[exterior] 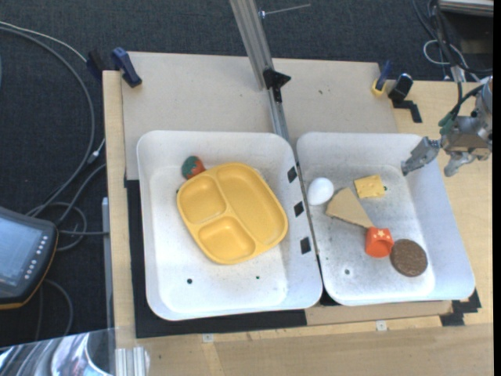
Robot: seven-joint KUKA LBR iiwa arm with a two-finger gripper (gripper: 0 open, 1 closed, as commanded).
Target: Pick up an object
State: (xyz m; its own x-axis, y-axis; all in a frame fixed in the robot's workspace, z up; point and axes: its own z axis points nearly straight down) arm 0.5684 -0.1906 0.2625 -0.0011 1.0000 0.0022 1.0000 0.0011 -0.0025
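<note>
Yellow three-compartment plastic tray [231,211] and red-green round toy [192,166] in left white bin [156,233] | right white bin [446,210]: white egg [320,190], yellow cheese block [369,186], tan wedge [349,208], orange cup [378,241], brown round cookie [409,258] | claw [435,158] spread open, holding nothing, over right bin's far right rim

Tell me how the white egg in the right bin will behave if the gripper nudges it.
The white egg looks smooth and rounded, so it would probably roll. It rests near the tan wedge, which might stop it. Its curved surface may slip between fingers.
</note>
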